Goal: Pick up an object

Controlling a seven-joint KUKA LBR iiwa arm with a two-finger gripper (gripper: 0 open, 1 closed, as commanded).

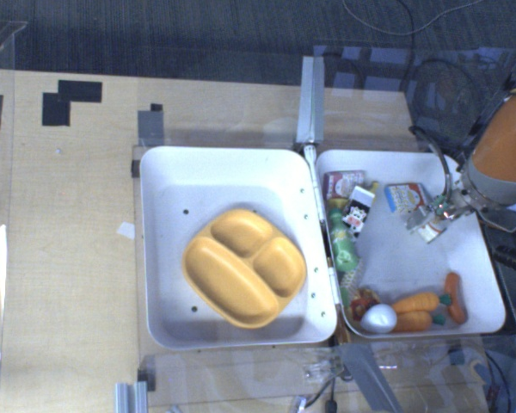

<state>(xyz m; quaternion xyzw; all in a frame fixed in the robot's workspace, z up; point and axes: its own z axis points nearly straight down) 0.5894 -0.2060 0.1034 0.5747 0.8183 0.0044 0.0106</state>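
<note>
The right bin holds several small items. Along its left wall lie a maroon packet, a black-and-white box and a green bottle. A blue-and-white carton lies near the bin's back. At the front are a white egg, two orange carrots and a reddish sausage. My gripper hangs low over the back right of this bin, just right of the blue-and-white carton. I see nothing held in it.
The left bin bears a yellow three-compartment plate. A metal divider post stands between the bins at the back. The arm's orange band and cables crowd the right edge.
</note>
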